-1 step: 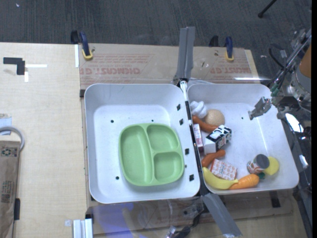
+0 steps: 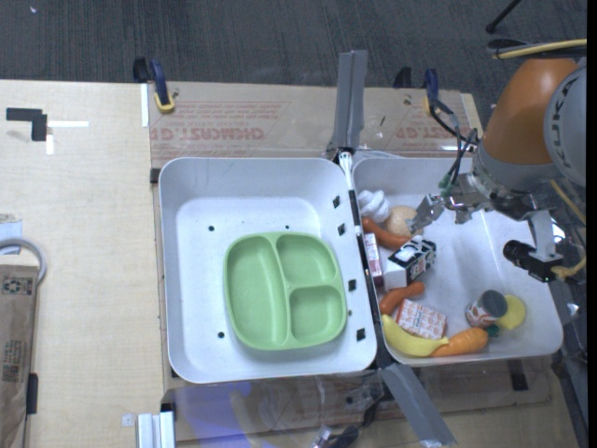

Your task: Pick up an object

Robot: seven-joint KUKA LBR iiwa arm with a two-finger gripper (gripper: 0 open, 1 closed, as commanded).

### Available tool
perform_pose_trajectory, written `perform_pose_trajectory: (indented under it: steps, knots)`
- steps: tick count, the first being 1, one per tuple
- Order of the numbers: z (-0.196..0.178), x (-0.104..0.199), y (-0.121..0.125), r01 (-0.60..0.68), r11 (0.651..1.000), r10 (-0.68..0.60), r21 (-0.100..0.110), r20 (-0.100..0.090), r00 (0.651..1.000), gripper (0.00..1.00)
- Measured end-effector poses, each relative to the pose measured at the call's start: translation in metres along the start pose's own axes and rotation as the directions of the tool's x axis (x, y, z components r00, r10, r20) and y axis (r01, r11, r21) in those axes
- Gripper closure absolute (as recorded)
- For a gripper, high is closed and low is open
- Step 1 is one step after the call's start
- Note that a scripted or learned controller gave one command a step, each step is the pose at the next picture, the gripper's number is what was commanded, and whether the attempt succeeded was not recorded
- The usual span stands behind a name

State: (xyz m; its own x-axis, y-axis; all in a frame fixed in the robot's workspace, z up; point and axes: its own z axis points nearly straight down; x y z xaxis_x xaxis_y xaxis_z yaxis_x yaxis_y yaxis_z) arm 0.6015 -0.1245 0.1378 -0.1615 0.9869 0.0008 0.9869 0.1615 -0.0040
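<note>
My gripper (image 2: 444, 215) hangs over the back of the right bin (image 2: 536, 343), open with nothing between its fingers. Just left of it lie a pale round onion (image 2: 401, 218), an orange carrot (image 2: 384, 234) and a white ribbed piece (image 2: 373, 201). A black-and-white box (image 2: 411, 260) sits below the gripper. Toward the front lie a red-orange pepper (image 2: 401, 296), a red-and-white packet (image 2: 421, 319), a banana (image 2: 408, 340), another carrot (image 2: 461, 343), a small can (image 2: 483, 308) and a yellow fruit (image 2: 512, 313).
The left bin (image 2: 187, 278) bears a green divided plate (image 2: 284, 289). A grey divider bar (image 2: 351, 91) runs between the bins at the back. A black part of the arm (image 2: 530, 259) juts over the right bin's right side.
</note>
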Motion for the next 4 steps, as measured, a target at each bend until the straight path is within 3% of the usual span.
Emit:
perform_pose_trajectory:
  steps: [1, 2, 3, 4]
  knots:
    - [0.047, 0.029, -0.062, -0.034, 0.999, 0.034, -0.001, 0.000, 0.999, 0.00]
    - [0.047, 0.047, -0.118, -0.113, 0.994, 0.113, -0.004, -0.001, 0.994, 0.00]
    - [0.037, 0.045, -0.116, -0.117, 0.993, 0.117, -0.009, 0.001, 0.993, 1.00]
    - [-0.053, 0.112, -0.094, -0.127, 0.992, 0.127, -0.002, 0.001, 0.992, 1.00]
